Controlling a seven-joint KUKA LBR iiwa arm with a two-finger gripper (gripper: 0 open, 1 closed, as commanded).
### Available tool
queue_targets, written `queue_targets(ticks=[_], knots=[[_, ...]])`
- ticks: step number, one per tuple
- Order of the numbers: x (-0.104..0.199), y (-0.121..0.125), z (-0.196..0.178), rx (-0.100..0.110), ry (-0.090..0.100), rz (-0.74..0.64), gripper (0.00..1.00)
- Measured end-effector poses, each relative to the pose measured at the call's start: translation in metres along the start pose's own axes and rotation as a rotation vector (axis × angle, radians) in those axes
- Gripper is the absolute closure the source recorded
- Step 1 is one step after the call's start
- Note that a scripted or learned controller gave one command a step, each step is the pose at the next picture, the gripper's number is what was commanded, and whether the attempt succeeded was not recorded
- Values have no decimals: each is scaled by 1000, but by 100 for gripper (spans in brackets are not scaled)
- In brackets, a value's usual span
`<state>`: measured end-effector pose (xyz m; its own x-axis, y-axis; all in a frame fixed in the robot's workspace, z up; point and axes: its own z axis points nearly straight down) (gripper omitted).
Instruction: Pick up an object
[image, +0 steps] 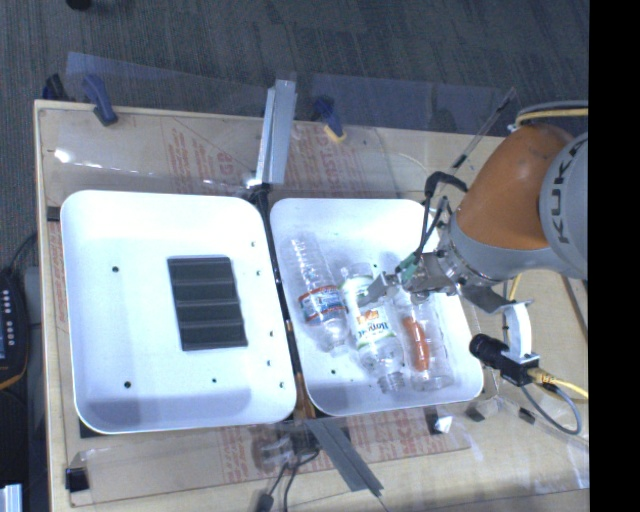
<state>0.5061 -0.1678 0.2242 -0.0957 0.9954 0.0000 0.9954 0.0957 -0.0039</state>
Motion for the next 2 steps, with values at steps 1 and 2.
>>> queue_targets(ticks=[1, 2], knots=[[-38, 35, 133, 0, 1, -164, 0], [-38, 35, 124, 0, 0, -169, 100]])
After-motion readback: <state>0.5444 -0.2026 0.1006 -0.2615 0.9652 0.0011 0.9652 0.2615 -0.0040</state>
